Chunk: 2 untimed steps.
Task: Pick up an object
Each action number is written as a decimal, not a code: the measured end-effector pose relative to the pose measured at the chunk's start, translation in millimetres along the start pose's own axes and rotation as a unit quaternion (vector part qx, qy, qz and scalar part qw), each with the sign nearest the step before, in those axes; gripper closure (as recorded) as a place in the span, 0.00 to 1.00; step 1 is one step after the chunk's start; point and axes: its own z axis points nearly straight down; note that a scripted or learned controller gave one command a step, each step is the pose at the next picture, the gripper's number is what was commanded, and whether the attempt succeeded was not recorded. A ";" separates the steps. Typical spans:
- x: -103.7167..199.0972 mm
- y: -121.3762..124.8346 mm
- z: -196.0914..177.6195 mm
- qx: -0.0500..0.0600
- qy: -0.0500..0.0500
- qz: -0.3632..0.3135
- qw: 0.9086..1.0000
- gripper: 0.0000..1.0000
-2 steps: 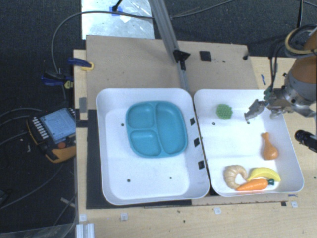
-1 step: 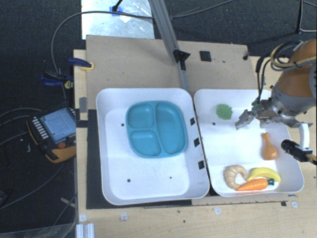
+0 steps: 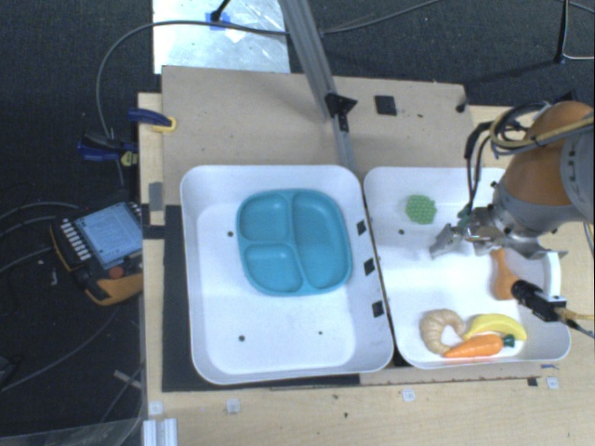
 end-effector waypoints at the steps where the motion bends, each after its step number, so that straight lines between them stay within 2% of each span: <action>1: -0.3 2.2 25.6 -0.004 -0.001 0.000 1.000 0.00; 2: -0.4 4.5 12.7 -0.007 -0.001 0.000 1.000 1.00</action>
